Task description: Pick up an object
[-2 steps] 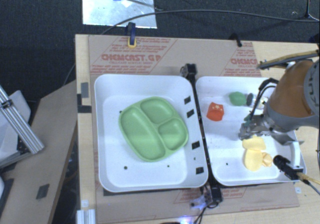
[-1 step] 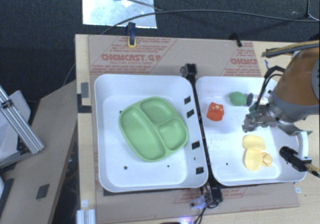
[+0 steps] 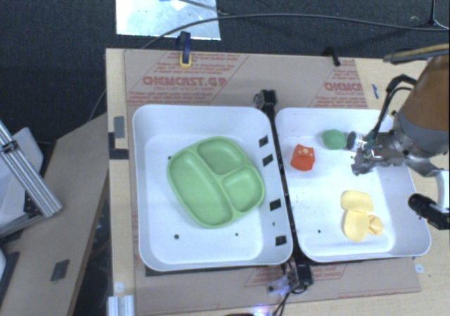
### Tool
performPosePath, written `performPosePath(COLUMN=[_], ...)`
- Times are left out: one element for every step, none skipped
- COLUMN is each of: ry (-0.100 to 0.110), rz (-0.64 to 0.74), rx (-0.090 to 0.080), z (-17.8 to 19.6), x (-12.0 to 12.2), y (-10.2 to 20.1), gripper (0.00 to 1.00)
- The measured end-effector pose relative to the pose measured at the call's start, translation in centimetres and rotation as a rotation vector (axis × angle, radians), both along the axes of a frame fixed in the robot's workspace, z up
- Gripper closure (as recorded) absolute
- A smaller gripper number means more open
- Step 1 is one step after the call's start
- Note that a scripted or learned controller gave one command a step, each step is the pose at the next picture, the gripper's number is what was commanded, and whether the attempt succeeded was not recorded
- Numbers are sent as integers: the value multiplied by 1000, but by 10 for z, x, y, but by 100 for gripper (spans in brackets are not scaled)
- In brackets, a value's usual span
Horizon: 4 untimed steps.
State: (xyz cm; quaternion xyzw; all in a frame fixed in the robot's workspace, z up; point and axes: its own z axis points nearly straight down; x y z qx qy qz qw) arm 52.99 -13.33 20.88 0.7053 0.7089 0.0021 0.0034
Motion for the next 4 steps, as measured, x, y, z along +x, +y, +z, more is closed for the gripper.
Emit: performPosePath(ry=[4, 4, 5, 4], rz=[4, 5, 5, 5], rx=[3, 3, 4, 4], z=[7, 15, 24, 32], x=[19, 37, 45, 58], y=[43, 88, 138, 187], gripper=[100, 100, 100, 100])
